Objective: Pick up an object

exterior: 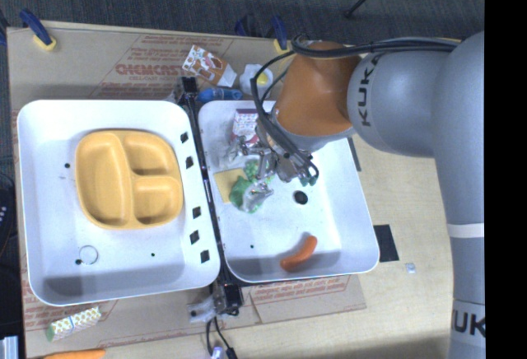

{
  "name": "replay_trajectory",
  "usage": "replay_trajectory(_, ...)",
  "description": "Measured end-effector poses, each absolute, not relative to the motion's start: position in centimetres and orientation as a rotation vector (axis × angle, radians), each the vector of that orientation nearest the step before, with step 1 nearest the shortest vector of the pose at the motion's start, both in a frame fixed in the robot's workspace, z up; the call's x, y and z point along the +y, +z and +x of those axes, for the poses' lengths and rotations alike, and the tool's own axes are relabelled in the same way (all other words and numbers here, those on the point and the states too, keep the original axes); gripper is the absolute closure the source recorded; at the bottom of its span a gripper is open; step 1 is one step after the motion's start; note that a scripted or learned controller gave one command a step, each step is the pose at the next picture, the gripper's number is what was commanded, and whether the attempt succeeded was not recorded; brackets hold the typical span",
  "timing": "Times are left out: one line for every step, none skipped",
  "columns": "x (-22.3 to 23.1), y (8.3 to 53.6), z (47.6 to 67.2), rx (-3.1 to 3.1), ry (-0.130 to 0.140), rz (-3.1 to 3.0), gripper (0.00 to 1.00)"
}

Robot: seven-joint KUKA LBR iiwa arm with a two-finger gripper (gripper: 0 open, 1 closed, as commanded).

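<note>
The grey arm with its orange band (pixel 317 98) reaches in from the right of the frame, and its metal two-finger gripper (pixel 263 176) hangs low over the upper left part of the right-hand shallow white bin (pixel 350 217). Directly beneath and touching the gripper's tip lies a crumpled green and white soft object (pixel 245 191); whether it is actually pinched cannot be told, nor how the gripper is set. A small pink and white packet (pixel 245 122) lies just above the gripper near the bin's top edge. An orange carrot-shaped piece (pixel 299 253) lies well apart at the bin's lower edge. The left-hand white bin (pixel 41 184) holds a yellow compartmented plastic tray (pixel 128 178). Both bins sit on the cardboard-covered surface (pixel 123 61).
</note>
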State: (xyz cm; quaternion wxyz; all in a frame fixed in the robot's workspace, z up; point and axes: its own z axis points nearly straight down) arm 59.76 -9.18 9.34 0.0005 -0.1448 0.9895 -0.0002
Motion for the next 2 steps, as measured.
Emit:
replay_trajectory(-9.1,9.3,65.4,3.088,-0.001,-0.566,0.0)
replay_trajectory(-12.9,9.2,59.6,3.064,0.0,-0.698,0.0)
